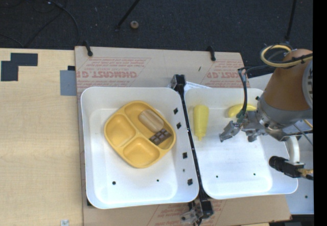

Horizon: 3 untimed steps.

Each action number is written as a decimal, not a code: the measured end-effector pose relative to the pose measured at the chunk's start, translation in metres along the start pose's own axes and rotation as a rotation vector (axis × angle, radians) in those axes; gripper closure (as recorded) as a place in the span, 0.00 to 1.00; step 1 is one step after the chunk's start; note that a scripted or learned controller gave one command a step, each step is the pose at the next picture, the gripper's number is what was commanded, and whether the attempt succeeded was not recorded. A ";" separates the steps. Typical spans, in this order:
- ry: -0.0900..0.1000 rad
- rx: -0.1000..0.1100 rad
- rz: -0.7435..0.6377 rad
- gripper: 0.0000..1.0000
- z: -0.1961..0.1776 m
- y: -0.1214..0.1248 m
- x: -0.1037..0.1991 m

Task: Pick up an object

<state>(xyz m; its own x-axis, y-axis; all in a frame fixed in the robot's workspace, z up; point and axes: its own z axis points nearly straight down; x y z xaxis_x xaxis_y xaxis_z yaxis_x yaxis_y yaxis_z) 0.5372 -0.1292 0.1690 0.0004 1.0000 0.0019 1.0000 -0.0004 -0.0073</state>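
Scanning left to right, pick not yet made

left bin: shallow white plastic, rounded corners, glossy; holds a yellow divided tray, moulded plastic with three compartments, sitting at a tilt

tray contents: tan rounded block in the upper right compartment, smooth; dark ridged piece just below it on the tray's right edge (looks like a toy chocolate bar, too small to be sure)

divider: black rail runs between the two bins

right bin: same white plastic; yellow corn-shaped object lies near its left wall, elongated, matte, long axis running up-down

second yellow object: curved, partly hidden behind the arm's cable, upper middle of the bin

gripper: grey metal, low over the right bin, between the two yellow items; fingers look parted somewhat, nothing seen between them

arm: grey body with orange band, reaching in from the right

step: approach phase, I'd judge; nothing grasped

next move: shift over one yellow item, line jaws across its narrow width, descend, close (smooth rounded plastic may slip)
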 end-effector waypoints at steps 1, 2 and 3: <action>0.001 0.001 0.000 0.00 0.051 -0.011 0.000; 0.000 0.000 0.003 1.00 0.039 -0.010 0.000; -0.002 -0.008 -0.002 1.00 -0.004 -0.012 0.003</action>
<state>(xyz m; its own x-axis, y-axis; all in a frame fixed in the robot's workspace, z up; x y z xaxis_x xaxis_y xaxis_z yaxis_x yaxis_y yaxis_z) 0.5254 -0.1261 0.1729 -0.0013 1.0000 0.0003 1.0000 0.0013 0.0003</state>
